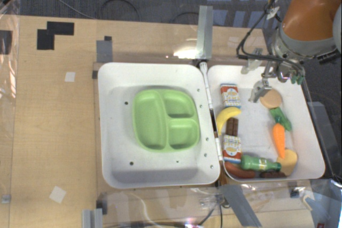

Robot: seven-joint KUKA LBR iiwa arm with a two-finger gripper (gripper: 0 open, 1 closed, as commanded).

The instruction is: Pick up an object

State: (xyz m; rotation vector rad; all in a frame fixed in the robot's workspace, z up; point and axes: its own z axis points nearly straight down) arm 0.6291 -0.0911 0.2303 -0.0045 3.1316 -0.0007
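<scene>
- Camera view, far left: wooden desk [48, 131] with black markers near its back edge and two small pale tags on the surface.
- Next along, left white bin [115, 168], holding a green divided tray [164, 119] lying flat near the middle.
- Past the divider, right white bin [315, 160], crowded along its near and left walls: small red-and-white box [230, 95] at the back, banana [226, 116] below it, chocolate bar [232, 126] standing lengthwise, another small packet [231, 148], a sausage [240, 171] and a green bottle [260, 163] lying along the front wall.
- Further right in the same bin: tan round piece [271, 99], carrot [279, 136] with green top [281, 118] pointing back toward the arm, yellow rounded piece [288, 158] at the front corner.
- Pincer [260, 91] hanging over the back of the right bin, grey fingers pointing down; spread of the fingers too blurred to judge, nothing visibly held between them.
- Likeliest target, as a judgement: tan round piece, lying just beside the pincer on its right and slightly nearer the front, touching or almost touching the finger tip.
- Carrot as the alternative: further toward the front, long axis running back to front with a slight lean, so a grasp across its width calls for fingers closing left to right.
- Top right: grey arm with orange band [312, 5], cables looping around the wrist.
</scene>
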